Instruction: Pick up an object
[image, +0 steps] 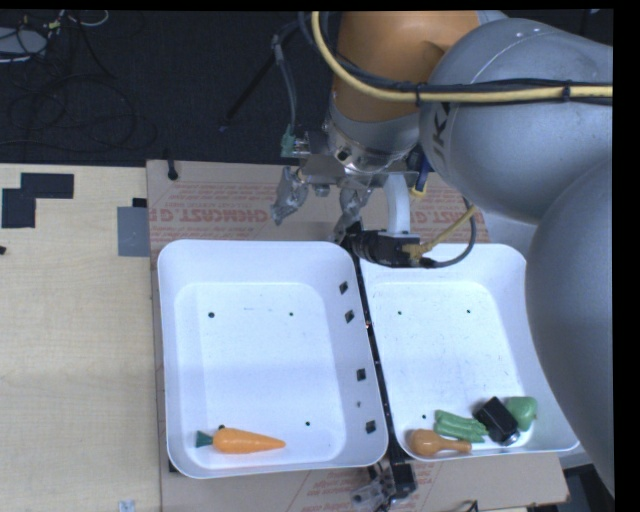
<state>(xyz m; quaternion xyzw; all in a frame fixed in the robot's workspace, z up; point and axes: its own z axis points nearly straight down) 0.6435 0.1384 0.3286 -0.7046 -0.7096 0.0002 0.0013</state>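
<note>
You see the gripper (318, 208) raised above the far edge of the bins, its two fingers spread apart with nothing between them. An orange carrot (243, 440) lies in the left bin (175, 300), near corner. In the right bin (510, 290), a green pod (460, 426), black block (496, 419) and tan piece (436, 444) cluster together.

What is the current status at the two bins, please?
Gripper open, empty, raised over the bins' far edge. Orange plastic carrot lies alone in left white bin. Nothing in the way.
</note>
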